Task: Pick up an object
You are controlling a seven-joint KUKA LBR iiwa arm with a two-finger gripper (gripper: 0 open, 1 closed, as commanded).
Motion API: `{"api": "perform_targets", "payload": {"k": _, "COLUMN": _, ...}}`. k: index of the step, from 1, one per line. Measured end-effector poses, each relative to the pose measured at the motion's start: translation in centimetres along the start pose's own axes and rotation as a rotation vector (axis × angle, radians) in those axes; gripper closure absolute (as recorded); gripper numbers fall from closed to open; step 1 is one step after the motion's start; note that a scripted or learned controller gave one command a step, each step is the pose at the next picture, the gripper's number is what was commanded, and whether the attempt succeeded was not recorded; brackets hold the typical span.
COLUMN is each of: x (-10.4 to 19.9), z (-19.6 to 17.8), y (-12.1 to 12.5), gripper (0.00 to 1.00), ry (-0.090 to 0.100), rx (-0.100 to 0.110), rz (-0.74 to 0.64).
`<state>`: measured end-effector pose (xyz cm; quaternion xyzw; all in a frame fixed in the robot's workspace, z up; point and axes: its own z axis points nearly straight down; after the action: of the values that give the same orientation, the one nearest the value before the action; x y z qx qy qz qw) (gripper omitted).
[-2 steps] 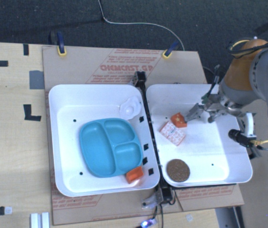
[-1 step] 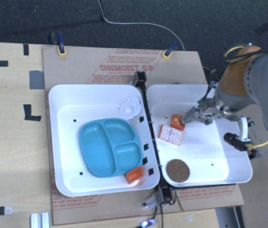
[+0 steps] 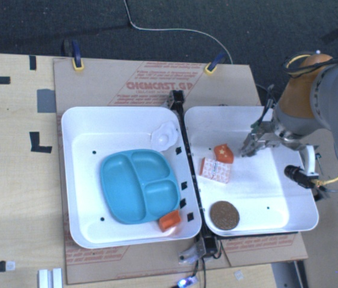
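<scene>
While its grip state is unclear, the end effector (image 3: 248,149) hovers near the orange carton (image 3: 223,154) and pink box (image 3: 216,170).

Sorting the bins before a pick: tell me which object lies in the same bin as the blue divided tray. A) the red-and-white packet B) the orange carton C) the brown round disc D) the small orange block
D: the small orange block sits beside the blue divided tray in the left bin.

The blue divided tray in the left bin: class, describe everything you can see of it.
The blue divided tray looks like smooth light-blue plastic, a rounded rectangle with three compartments: one large, two smaller. It lies flat, right way up and turned at an angle, on the floor of the left bin. A small orange object sits against its lower right corner.
</scene>
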<state>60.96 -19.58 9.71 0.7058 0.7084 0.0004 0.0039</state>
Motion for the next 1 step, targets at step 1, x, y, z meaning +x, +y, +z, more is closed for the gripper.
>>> {"api": "perform_targets", "payload": {"k": 1, "x": -0.38, "z": -4.49, "y": 0.67, "gripper": 1.00, "ry": 0.005, "rx": 0.004, "rz": 0.002}}
